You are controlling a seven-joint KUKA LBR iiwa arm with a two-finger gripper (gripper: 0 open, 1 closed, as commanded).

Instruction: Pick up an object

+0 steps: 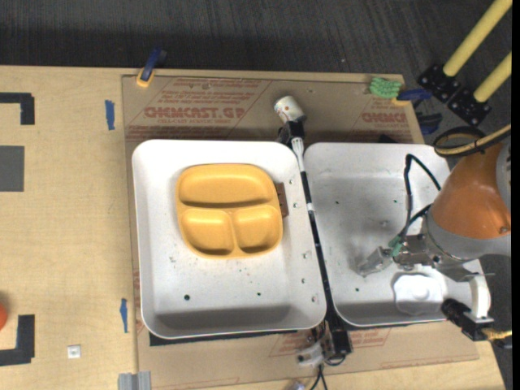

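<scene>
Plywood bench (65, 242), pale and matte, carries black tape marks at its left side and a brown cardboard sheet (244, 108) printed with red lettering under the two white bins. Nearest the camera are the bins' front rims, rounded and glossy, with a small tangle of clips and wires at the seam between them. One arm (475, 205) enters from the right, its orange band bulging over the right bin (357, 185), and below it the gripper (382, 258) reaches down to that bin's floor, a grey metallic tip pointing left; whether its fingers are spread or closed cannot be told at this angle, and nothing can be seen between them. Just beside the tip, toward the front right corner, sits one white rounded lump (416, 291), possibly part of the tool rather than a loose item. A thin black cable loops above the wrist. The right bin's floor is scuffed grey with dark specks. The left bin (154, 291) holds the single object, one yellow tray (230, 210), smooth moulded plastic with three shallow compartments: one wide at the back, two smaller in front. It lies flat, well apart from the gripper. Farther back, a white knob (286, 106) stands above the seam, then one green clamp (384, 88), one blue-and-yellow clamp (149, 69), and two yellow poles (486, 27) over dark carpet.
</scene>
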